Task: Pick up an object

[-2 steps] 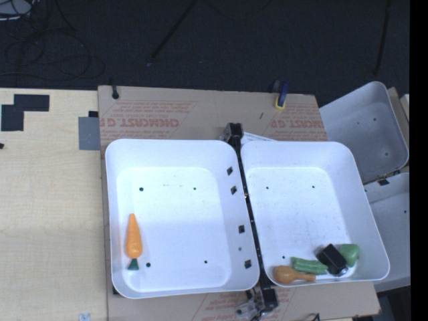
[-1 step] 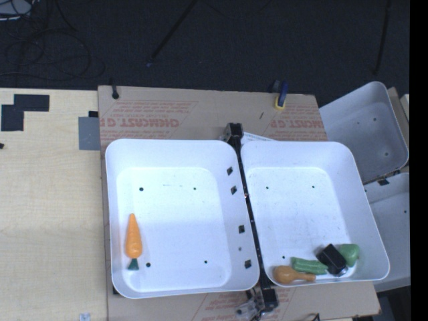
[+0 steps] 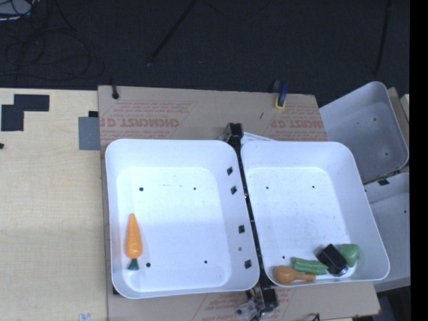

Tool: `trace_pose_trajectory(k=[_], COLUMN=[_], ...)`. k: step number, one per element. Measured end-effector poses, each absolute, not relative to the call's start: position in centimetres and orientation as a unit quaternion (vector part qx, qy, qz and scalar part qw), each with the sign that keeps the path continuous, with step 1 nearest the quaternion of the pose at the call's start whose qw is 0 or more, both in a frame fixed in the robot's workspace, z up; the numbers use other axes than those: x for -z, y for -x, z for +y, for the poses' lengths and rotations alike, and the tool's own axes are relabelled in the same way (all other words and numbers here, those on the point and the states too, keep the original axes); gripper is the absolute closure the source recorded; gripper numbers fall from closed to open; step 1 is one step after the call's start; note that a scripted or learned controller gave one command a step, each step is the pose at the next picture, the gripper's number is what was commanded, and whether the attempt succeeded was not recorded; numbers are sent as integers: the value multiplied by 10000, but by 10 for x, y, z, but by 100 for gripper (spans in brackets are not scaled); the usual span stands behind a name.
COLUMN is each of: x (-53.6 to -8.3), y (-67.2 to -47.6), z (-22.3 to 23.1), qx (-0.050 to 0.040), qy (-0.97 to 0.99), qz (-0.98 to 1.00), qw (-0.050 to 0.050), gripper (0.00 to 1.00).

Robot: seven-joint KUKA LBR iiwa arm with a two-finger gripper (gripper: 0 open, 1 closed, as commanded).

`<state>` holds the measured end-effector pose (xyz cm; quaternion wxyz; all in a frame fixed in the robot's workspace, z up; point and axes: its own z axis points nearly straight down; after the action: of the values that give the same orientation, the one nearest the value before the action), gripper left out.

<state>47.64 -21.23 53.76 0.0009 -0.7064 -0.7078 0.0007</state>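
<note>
Since the carrot (image 3: 133,236) lies alone in the left bin (image 3: 167,154), close by that bin's left wall and well apart from the clutter (image 3: 321,266) beyond its right wall, it is judged the soundest target. Whether the tool is open or closed cannot be told; a vertical approach, closing across the carrot's narrow width, is advised.

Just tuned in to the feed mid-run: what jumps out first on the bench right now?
The orange toy carrot stands out, lying alone near the front left corner of the left bin. Next is the small pile in the front right corner of the right bin: a black block resting among green pieces, with an orange-tan pear-shaped toy beside them at the front wall.
</note>
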Motion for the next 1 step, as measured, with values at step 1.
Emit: trace_pose_trajectory(k=[1], x=[-538], y=[-476], z=[-213], qx=[-7], qy=[7066], qz=[-7076], qw=[10], gripper=[100])
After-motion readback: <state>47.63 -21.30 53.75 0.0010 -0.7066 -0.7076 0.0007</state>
